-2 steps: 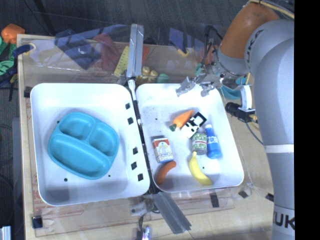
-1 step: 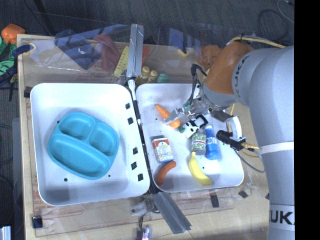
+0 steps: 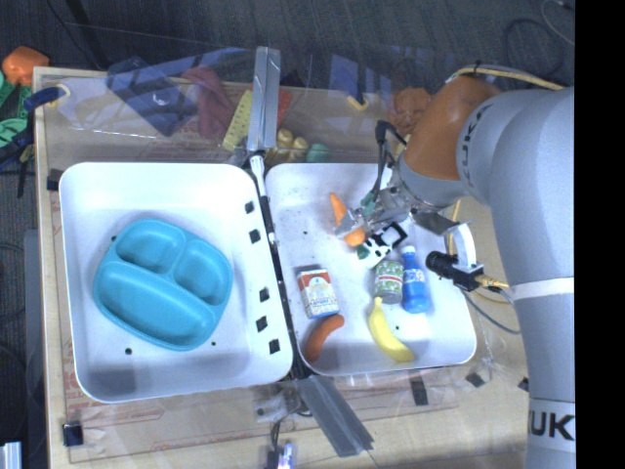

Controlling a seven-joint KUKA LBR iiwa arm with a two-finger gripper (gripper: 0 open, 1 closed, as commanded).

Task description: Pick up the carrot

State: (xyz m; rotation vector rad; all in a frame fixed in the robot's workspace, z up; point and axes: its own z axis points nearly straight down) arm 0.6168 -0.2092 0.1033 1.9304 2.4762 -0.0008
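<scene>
The arm comes in from three o'clock and bends down over the right-hand bin (image 3: 444, 345), its wrist hanging above the upper middle of that bin so that the gripper (image 3: 376, 225) sits low among the clutter. The carrot (image 3: 338, 207) lies at about eleven o'clock from the gripper, just beside it, a short orange stick slanting on the white floor. A second small orange piece (image 3: 355, 236) lies at about eight o'clock from the tool, touching or nearly touching it; what it is cannot be told at this size. How far the tool is open cannot be told either, since dark hardware and cabling crowd the tip, and nothing can be made out in its hold. Judging by this placing, the arm is set down close to the carrot for a grab, not yet lifting it. The other items are bunched toward six o'clock of the bin: a green-labelled can (image 3: 389, 279) with a blue bottle (image 3: 415, 281) touching its side, a banana (image 3: 388, 331) below them, a small red-and-white carton (image 3: 317, 292), and a reddish sausage (image 3: 322, 334) near the bottom rim. They lie apart from the carrot, so the grab has room on that side. The left-hand bin (image 3: 88, 189) holds a blue divided tray (image 3: 163, 282), well away at nine o'clock.
</scene>
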